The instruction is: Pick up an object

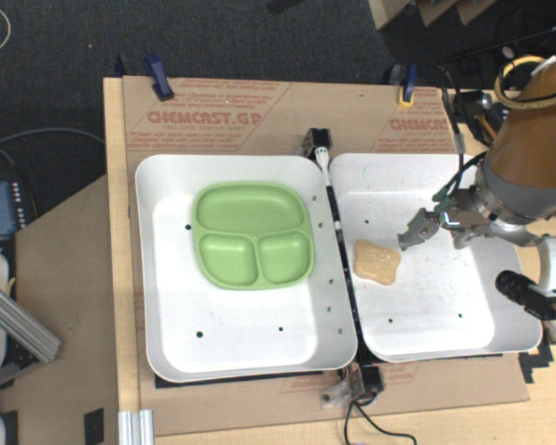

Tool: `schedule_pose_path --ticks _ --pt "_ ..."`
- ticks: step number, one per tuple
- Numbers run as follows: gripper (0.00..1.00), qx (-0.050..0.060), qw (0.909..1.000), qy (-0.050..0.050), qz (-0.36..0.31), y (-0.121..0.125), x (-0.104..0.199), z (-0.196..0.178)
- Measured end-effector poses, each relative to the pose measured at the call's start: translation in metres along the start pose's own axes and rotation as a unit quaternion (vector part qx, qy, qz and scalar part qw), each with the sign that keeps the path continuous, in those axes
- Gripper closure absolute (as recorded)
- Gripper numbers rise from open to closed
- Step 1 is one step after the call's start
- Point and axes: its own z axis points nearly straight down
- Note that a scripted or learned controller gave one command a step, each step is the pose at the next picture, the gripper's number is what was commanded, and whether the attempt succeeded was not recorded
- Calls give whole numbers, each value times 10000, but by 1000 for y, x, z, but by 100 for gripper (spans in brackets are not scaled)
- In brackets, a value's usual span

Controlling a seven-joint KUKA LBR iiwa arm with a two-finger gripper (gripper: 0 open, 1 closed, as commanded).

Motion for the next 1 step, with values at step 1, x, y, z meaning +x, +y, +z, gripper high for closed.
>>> schedule_pose_path --ticks 1 --pt "0 -42 10000 7 -36 -39 61 -91"
